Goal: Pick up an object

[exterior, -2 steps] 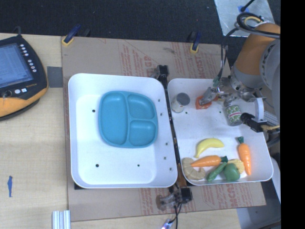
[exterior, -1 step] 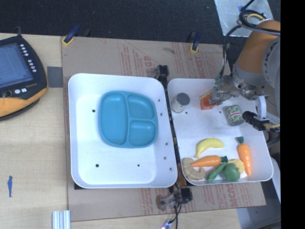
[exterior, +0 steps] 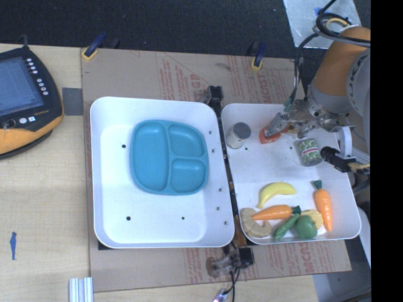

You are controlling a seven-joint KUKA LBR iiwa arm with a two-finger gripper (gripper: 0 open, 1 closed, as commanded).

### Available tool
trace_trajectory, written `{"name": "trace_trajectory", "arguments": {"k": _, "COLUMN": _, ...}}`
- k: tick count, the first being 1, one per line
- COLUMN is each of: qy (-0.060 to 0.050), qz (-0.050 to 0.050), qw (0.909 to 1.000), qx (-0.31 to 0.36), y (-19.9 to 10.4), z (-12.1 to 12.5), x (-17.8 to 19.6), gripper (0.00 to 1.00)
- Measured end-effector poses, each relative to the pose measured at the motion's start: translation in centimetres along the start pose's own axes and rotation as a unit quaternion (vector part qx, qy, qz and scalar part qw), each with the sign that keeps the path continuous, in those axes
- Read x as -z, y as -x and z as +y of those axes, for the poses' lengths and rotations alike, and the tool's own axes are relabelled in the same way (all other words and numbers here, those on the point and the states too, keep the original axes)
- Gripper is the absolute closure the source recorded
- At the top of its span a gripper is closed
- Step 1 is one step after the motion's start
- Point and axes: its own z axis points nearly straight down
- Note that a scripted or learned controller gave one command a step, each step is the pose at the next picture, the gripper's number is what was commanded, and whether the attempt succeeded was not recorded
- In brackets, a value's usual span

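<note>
1. The left bin (exterior: 101, 168) holds a blue divided plate (exterior: 169, 156), well apart from the work; a sweep towards 9 o'clock could carry something over the shared rim onto it.
2. In the right bin (exterior: 264, 165), a small grey can (exterior: 240, 132) stands at 10 o'clock, near the rim; a sideways nudge could tip it or roll it away.
3. The likely target, a small red object (exterior: 272, 135), lies at about 11 o'clock in this bin, touching the tip of the gripper (exterior: 284, 123); whether the gripper is clamped or released I cannot tell, nor whether the object is truly held; it looks thin and low, so it may slide out or be pushed along the floor rather than lifted.
4. A green speckled object (exterior: 308, 151) sits just beside the gripper at its 4 o'clock; a misaligned descent could knock it.
5. The banana (exterior: 277, 192) and carrot (exterior: 322, 207) lie towards 5 o'clock, well apart from the gripper; little risk there.
</note>
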Motion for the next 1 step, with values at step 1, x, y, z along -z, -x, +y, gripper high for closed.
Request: {"name": "trace_trajectory", "arguments": {"k": 1, "qy": 0.000, "qz": 0.000, "qw": 1.0000, "qx": 0.001, "y": 0.06, "z": 0.03, "x": 1.07, "gripper": 1.00}}
